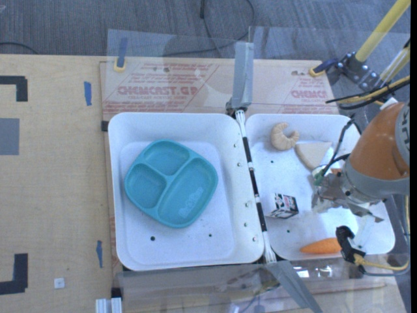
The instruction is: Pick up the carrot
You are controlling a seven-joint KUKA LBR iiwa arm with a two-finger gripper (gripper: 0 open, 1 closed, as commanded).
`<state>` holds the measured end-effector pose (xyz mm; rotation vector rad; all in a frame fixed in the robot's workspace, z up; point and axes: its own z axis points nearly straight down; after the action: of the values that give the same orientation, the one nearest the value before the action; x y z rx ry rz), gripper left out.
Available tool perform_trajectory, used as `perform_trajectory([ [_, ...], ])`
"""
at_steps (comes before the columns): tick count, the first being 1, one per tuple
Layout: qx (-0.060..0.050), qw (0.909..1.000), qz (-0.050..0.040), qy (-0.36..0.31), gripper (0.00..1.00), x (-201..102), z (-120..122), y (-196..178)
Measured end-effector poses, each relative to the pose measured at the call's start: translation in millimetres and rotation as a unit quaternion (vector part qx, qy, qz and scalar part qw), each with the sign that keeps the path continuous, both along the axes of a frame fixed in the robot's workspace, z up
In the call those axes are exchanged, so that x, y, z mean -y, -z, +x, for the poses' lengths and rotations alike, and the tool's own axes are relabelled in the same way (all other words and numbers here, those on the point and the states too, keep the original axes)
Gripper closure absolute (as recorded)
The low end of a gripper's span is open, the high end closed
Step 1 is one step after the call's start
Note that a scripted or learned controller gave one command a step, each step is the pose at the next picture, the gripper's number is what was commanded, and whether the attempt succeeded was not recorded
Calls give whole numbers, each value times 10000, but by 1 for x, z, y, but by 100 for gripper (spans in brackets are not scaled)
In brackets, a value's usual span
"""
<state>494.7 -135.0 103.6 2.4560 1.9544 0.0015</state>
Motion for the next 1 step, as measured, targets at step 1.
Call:
perform_trajectory([
  [1,-23,9874,9,1582,100,-84,-15,-80],
])
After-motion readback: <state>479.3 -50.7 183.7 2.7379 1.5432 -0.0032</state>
